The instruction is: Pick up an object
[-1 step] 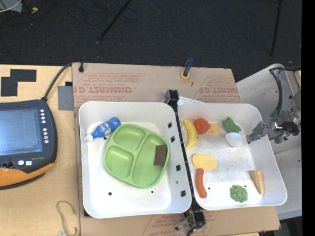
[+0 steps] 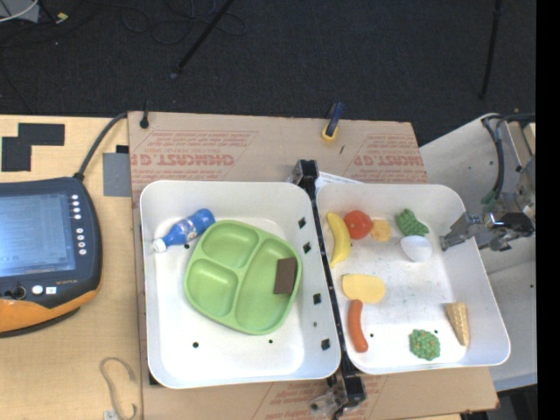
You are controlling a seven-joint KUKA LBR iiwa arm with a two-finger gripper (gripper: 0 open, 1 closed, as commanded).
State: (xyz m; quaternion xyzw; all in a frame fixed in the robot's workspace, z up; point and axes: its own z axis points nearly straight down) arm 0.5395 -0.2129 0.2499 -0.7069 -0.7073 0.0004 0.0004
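The right bin [image 2: 477, 274] holds a yellow banana [image 2: 337, 237], a red tomato [image 2: 357, 224], a small orange piece [image 2: 381, 229], a green leafy toy [image 2: 411, 224], a white round piece [image 2: 417, 248], a yellow slab [image 2: 363, 287], a red sausage [image 2: 356, 325], a green broccoli [image 2: 425, 345] and an ice-cream cone [image 2: 458, 322]. My gripper [image 2: 477, 228] hangs at this bin's right rim, just right of the white round piece and touching none of the objects. Its tips are dark and small against the bench.
The left bin [image 2: 166, 322] carries a green divided plate [image 2: 236, 278] with a brown block [image 2: 285, 276] on it, and a blue bottle [image 2: 184, 229] by the plate's upper left. A black divider [image 2: 319, 269] separates the bins. A tablet [image 2: 39, 243] lies at the far left.
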